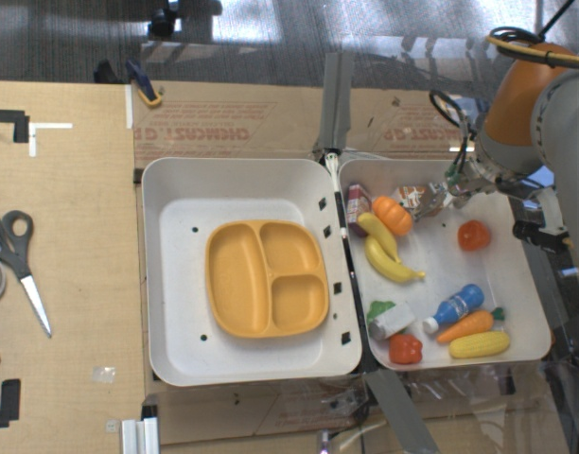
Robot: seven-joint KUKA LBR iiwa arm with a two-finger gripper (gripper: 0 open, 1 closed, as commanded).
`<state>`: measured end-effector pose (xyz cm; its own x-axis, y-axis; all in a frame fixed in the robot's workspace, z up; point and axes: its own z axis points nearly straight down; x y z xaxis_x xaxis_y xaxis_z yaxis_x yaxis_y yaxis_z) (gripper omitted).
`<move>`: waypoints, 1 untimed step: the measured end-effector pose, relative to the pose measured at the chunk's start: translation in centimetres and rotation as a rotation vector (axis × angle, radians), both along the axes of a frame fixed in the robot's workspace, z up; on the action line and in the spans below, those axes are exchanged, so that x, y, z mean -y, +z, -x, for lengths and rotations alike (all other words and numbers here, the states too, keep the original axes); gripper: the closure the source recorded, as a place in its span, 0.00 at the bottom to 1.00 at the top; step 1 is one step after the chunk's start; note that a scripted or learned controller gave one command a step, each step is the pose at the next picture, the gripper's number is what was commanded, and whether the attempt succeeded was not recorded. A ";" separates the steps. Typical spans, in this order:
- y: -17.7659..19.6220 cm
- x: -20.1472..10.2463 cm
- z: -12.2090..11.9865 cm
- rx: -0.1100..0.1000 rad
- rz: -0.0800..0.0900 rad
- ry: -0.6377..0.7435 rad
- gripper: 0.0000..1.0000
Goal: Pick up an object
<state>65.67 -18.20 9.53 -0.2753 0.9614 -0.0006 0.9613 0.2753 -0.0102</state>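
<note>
Camera view, looking down at a slant on both bins. My arm [531, 102] comes in from the right, grey with the orange band above the wrist, and my gripper [457, 180] sits low over the back of the right bin [526, 282]. Whether it is wide, narrow or holding anything I cannot tell; that end is small and cluttered.

Right bin contents:
- crinkled packet [422, 198] near the back wall, just beside my gripper; contact unclear
- small orange pumpkin [393, 214] to the packet's left
- yellow banana [388, 251] lying in front of the pumpkin, close to the bin's left wall
- dark bottle-like item [356, 201] against the left wall, too small to identify
- red tomato [474, 235] alone toward the right side, well apart from the banana
- blue bottle [454, 307] lying tilted near the front
- carrot [469, 325] just in front of the bottle
- corn cob [478, 345] at the front edge, beside the carrot
- white and green item [389, 318] front left, and a red pepper-like piece [405, 349] just in front of it

Left bin [166, 282]: one yellow divided tray [268, 277] with three compartments, lying flat in the middle.

Tabletop [62, 253] left of the bins: scissors [20, 263] with grey handles, blades pointing toward the front edge. Flattened cardboard [223, 126] lies behind the bins.
</note>
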 end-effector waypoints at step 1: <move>0.9 0.2 0.2 -0.008 0.004 0.002 1.00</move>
